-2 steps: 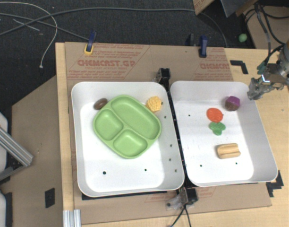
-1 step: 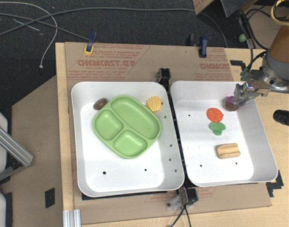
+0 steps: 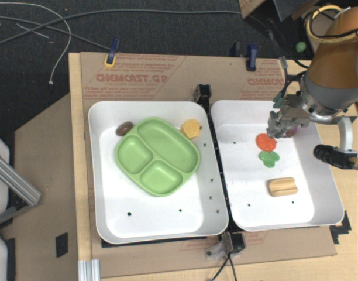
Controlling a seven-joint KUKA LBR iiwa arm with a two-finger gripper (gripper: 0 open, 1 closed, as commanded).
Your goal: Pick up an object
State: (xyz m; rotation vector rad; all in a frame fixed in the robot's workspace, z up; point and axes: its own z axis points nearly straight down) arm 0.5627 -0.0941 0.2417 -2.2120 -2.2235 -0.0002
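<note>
Two shallow white bins are seen side by side on a cardboard-covered worktop (image 3: 79, 157). In the left white bin (image 3: 103, 209), a light green three-compartment plastic plate (image 3: 157, 156) is laid near the middle, its compartments bare. Touching or just beside its upper left edge sits a small brown oval piece (image 3: 124, 128), and at its upper right edge a small yellow waffle-textured piece (image 3: 190, 128); both appear to be left loose in the bin as spare picking targets.

In the right white bin (image 3: 243, 209), three toy foods are spread out: a red-orange rounded piece (image 3: 265, 142), a small green leafy piece (image 3: 269, 158) just below it, and a tan bread-roll-shaped piece (image 3: 282, 187) lower down, apart from the others.

The grey gripper (image 3: 282, 125) is positioned just above the red-orange piece, probably lined up to take it. Whether the gripper is apart or together cannot be told, and nothing is seen held.
</note>
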